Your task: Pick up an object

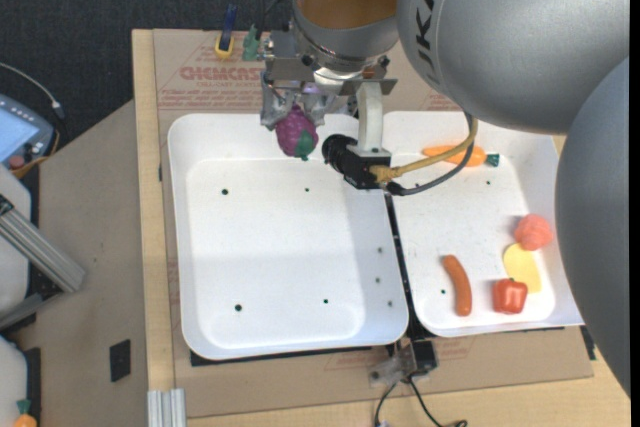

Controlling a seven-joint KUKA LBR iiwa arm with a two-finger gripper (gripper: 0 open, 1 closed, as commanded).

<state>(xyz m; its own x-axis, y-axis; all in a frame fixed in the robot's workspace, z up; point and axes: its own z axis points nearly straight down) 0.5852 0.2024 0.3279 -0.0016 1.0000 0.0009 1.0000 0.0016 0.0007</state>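
Pincer (293,120): pinching a purple grape bunch (297,134), raised over the left bin's (200,215) far edge. Right bin (430,315): carrot (445,153), sausage (458,284), red pepper (509,295), yellow piece (524,265), pink ball (534,232).

Bright even overhead light, soft grey shadow across the near half of the left bin (200,215), mild sheen on the arm (520,25), arm slightly soft, bins sharp
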